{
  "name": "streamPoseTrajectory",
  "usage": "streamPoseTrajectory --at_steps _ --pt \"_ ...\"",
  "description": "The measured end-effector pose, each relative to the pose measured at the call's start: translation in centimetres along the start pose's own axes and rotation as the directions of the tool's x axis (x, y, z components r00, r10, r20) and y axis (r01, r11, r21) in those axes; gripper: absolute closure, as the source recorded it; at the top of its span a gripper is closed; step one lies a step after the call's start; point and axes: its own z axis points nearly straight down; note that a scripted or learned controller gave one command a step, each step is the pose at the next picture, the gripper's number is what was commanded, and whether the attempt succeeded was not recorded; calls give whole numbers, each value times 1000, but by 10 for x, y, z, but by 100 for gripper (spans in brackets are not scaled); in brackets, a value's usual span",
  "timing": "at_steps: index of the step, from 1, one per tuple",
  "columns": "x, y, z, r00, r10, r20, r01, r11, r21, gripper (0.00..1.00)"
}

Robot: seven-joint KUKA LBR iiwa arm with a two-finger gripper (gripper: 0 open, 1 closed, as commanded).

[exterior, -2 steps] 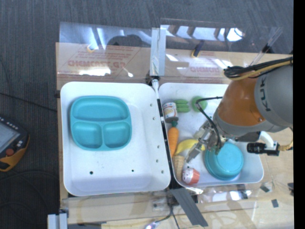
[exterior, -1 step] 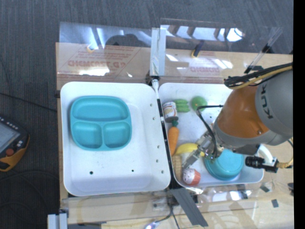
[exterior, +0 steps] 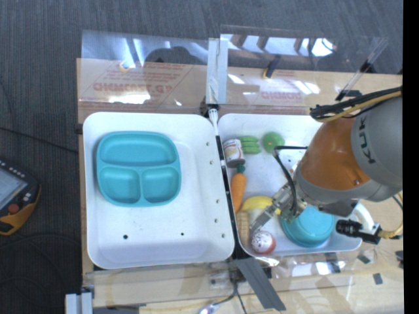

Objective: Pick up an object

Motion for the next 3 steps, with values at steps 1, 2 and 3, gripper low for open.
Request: streamPoseTrajectory --at_steps 1,2,3 --pt "0 -2 0 998 69 -5 -69 998 1 0" --pt "0 0 1 979 206 -9 -206 979 4 0" --pt "-3 3 1 958 286 -12 -286 958 10 0"
